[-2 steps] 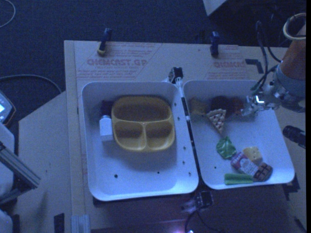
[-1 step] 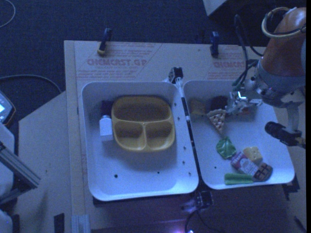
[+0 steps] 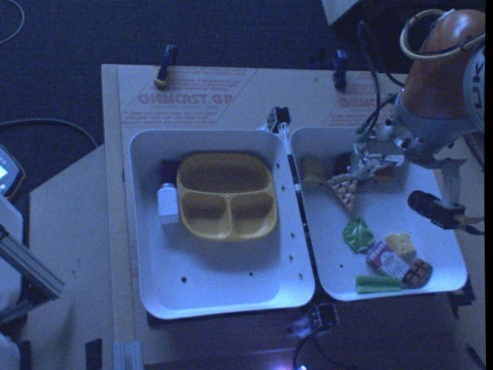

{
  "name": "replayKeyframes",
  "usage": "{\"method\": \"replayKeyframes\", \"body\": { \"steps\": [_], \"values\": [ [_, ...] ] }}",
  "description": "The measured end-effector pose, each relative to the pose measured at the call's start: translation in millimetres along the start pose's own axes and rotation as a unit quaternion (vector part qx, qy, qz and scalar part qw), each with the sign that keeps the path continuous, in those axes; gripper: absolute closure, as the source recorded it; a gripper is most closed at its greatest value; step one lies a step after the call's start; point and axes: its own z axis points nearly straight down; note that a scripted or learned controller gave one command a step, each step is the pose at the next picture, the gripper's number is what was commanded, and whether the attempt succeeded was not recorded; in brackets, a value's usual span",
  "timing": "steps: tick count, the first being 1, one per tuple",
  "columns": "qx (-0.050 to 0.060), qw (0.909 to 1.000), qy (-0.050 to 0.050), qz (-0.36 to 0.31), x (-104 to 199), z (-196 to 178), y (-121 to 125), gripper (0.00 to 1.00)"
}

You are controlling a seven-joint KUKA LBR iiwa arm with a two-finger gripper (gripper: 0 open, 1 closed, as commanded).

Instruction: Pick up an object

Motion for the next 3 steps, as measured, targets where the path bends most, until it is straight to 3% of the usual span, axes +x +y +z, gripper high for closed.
{"method": "replayKeyframes", "body": {
  "steps": [1,2,3],
  "values": [
    [0.002,1.0,0.0,0.002,-8.9,-0.8,-9.0,1.0],
    [0.004,1.0,0.001,0.001,2.5,16.4,-3.5,1.0],
    [0.0,1.0,0.0,0.001,4.0,5.1,0.6,1.0]
  ]
}}
